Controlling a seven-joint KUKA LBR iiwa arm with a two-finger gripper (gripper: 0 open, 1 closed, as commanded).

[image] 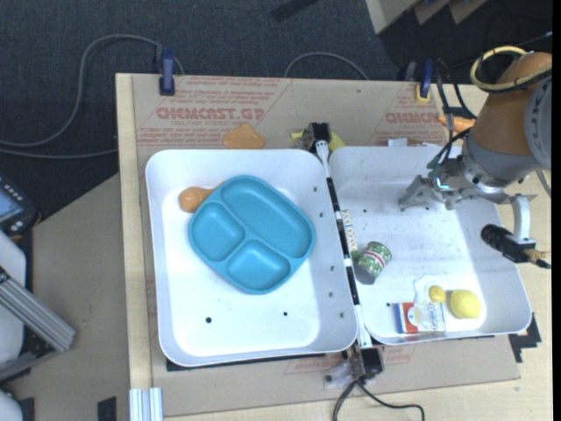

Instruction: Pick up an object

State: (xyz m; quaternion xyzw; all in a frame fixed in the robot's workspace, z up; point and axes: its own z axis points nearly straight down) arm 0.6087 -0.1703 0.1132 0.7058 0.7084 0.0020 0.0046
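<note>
Claw [436, 191] spread wide above right bin [386, 169], holding nothing — green can [372, 261], yellow lemon [464, 303] well apart; blue divided plate [252, 233] in left bin [166, 235].

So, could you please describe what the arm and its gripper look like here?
The arm has a grey body with a broad orange band above the wrist, and a yellow ring-shaped edge shows at the top of that band. Black cables run beside it. The gripper is a small grey metal piece with thin splayed prongs and a bluish glint at its centre. A black part sticks out below the wrist.
</note>
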